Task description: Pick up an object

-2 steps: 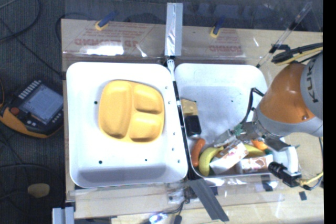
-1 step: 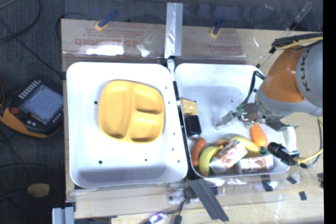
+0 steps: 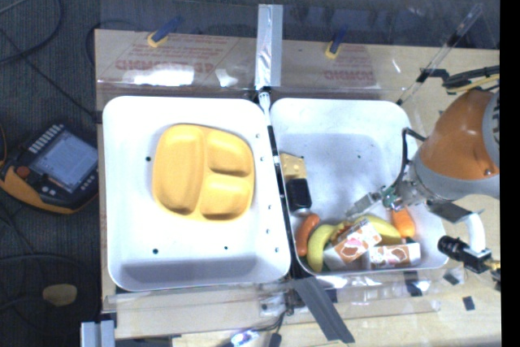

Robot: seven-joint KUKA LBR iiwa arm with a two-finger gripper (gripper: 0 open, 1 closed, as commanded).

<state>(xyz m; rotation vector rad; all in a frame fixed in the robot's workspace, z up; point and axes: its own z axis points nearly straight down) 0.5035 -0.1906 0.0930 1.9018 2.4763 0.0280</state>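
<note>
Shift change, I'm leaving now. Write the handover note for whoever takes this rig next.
Gripper: low in the right bin, near its right wall, just above the pile; whether it is open or shut is unclear.
Objects: banana, carrot, orange piece, snack box and a dark item crowd the right bin's near side. Yellow divided tray sits in the left bin.
Done: nothing visibly lifted.
Left: grasp and lift one object.

I see two white bins (image 3: 130,256); the left one carries a yellow divided tray (image 3: 203,171). In the right bin lie a yellow banana (image 3: 318,244), an orange carrot (image 3: 305,230), a black block (image 3: 299,193) and a red-and-white printed carton (image 3: 372,248). The arm's band (image 3: 459,144) is orange.
</note>
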